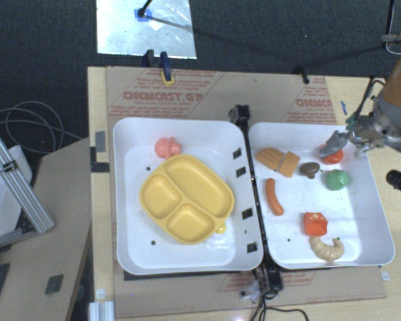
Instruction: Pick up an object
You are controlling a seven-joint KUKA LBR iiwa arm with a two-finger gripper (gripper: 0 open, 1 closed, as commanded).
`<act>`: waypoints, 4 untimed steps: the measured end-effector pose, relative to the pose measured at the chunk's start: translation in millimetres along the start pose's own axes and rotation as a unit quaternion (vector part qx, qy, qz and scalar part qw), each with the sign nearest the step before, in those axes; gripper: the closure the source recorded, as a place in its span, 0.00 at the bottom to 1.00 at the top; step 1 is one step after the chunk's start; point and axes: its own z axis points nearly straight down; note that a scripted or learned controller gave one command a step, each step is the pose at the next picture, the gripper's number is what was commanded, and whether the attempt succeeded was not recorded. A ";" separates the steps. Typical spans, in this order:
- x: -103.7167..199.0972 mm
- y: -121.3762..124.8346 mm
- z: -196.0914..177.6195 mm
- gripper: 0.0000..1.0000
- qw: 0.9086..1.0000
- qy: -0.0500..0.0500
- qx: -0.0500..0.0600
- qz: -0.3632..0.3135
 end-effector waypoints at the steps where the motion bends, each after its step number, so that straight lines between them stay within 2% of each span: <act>1: -22.1 58.0 77.6 0.00 1.000 -0.001 -0.003 -0.001; 2: -21.0 45.7 119.3 0.00 1.000 0.000 0.001 0.001; 3: -21.3 47.9 105.3 1.00 1.000 -0.001 -0.002 -0.001; 4: 60.1 17.1 117.0 1.00 1.000 0.000 0.000 -0.003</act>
